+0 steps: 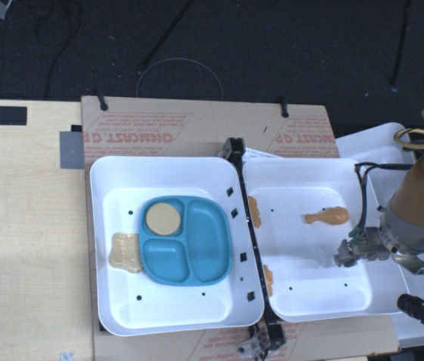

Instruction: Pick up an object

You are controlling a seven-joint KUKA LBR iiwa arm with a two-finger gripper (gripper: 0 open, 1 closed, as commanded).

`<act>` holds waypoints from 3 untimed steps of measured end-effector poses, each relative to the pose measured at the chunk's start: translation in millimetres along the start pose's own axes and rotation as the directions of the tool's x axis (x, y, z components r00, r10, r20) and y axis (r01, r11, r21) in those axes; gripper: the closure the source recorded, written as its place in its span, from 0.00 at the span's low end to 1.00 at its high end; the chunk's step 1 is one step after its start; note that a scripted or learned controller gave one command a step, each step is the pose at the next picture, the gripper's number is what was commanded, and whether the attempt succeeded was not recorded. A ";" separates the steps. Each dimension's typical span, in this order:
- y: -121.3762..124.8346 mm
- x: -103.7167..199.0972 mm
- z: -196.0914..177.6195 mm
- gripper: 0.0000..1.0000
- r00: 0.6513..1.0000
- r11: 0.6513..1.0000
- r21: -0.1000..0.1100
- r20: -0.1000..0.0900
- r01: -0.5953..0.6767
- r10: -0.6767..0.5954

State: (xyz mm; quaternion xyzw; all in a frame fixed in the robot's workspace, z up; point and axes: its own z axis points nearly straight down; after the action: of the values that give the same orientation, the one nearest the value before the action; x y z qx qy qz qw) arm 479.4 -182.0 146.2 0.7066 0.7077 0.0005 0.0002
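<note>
Tan drumstick [328, 216] is lying in right bin [313, 307], just beyond gripper [351, 253]; jaw state is proving indiscernible; centring over its shaft seems advisable.

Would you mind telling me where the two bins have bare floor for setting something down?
Right bin: floor between the drumstick-shaped piece and the near wall is bare; the gripper crowds its right side. Left bin: the blue tray fills the middle, leaving strips along the far and near walls.
</note>
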 end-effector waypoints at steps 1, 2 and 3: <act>10.3 3.6 -56.3 1.00 1.000 1.000 -0.003 0.001 0.001 -0.001; 10.9 2.9 -79.0 1.00 1.000 1.000 0.000 0.000 0.000 0.000; 8.0 58.2 -86.1 1.00 1.000 1.000 0.004 -0.003 0.003 -0.003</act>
State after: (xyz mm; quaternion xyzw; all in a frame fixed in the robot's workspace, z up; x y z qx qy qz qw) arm 487.2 -123.8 232.3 0.7053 0.7089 0.0001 -0.0023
